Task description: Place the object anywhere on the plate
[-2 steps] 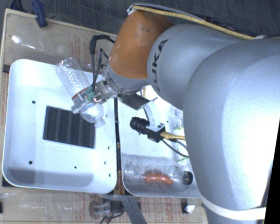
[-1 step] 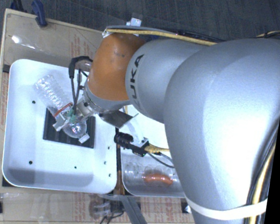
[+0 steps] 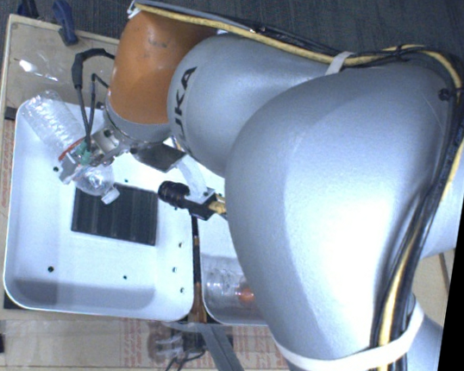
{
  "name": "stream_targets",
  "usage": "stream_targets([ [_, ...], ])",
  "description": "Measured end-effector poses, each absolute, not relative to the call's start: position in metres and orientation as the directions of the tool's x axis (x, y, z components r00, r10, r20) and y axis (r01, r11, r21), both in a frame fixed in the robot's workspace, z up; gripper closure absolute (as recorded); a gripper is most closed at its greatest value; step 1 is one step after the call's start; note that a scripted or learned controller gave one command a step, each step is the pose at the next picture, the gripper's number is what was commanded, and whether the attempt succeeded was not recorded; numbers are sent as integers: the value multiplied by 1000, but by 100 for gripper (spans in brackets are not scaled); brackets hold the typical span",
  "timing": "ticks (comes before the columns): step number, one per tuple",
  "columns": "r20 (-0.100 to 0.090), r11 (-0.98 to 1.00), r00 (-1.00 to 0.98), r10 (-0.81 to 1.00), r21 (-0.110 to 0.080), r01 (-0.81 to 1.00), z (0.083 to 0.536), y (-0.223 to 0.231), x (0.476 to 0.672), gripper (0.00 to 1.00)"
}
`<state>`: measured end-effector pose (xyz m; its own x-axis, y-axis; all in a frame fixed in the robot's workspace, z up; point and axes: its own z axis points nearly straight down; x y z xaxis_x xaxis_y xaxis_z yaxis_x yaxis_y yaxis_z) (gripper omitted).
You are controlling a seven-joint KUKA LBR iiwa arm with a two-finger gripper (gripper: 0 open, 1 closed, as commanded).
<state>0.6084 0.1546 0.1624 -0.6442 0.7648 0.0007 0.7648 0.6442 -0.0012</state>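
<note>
Gripper point(image 3: 88, 159) sits low in the left bin point(image 3: 25, 279), at the upper edge of the dark rectangular plate point(image 3: 118, 215). A clear plastic bottle point(image 3: 98, 178) lies against its tip; grip state cannot be told. Bottle is transparent, crumpled, glinting, apparently poised for release just beyond the plate. A second clear bottle point(image 3: 50, 118) lies above the gripper.

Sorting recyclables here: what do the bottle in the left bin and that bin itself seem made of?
The bottle looks like clear, thin plastic: see-through and ribbed. The left bin looks like glossy white moulded plastic, with soft reflections and rounded corners, though coated metal is possible.
</note>
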Motion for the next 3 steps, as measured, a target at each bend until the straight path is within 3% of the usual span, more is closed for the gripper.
stream_targets([
  [1, 1, 628, -628, 778, 8, 778, 113, 110, 640, 100],
  [2, 2, 631, -631, 775, 8, 775, 123, 111, 640, 100],
  [3, 2, 631, -631, 775, 8, 775, 123, 111, 640, 0],
])
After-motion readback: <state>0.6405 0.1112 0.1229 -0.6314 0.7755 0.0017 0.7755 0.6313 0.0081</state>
